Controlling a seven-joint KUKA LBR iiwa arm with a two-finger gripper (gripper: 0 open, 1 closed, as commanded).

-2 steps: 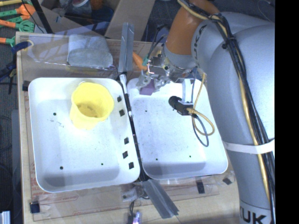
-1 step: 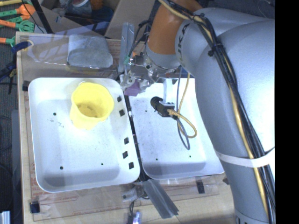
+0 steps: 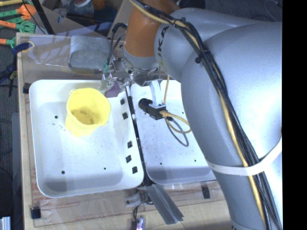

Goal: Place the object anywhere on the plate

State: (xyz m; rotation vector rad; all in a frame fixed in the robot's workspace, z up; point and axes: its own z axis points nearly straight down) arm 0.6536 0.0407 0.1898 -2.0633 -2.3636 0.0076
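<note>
Yellow plate [image 3: 87, 111] sits in left bin [image 3: 57, 171], toward its back edge. Gripper [image 3: 114, 80] hangs near the bin's back right corner, just beside the plate. Fingers seem hidden beneath the wrist; grip state can't be told.

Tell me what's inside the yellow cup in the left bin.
The yellow cup lies tilted in the left bin, its mouth facing the camera. Its yellow inner wall shows, with a faint darker smudge near the bottom. No separate object can be made out inside.

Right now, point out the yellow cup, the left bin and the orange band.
yellow cup [image 3: 87, 111]: camera view, its inside.
left bin [image 3: 81, 164]: camera view, bare floor.
orange band [image 3: 144, 30]: camera view, its side.
</note>
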